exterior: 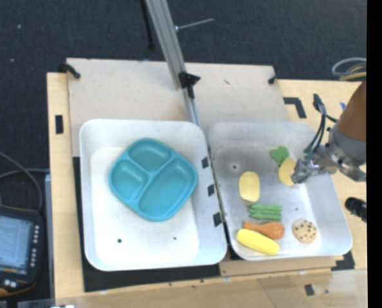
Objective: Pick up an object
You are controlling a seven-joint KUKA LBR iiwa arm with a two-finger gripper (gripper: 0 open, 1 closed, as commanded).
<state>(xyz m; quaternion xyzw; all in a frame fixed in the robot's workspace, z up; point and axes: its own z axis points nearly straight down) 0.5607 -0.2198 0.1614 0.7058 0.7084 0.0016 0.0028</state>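
1. The tool [301, 172] hung at the right bin's [325, 236] right edge, touching a yellow toy piece [286, 171]; finger state could not be determined.
2. The piece appeared light, rigid and smooth; gripping across its narrow width seemed advisable.

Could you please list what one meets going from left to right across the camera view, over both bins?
Blue divided plate → pale yellow piece → green toy → cookie → the hand, low over the right bin.
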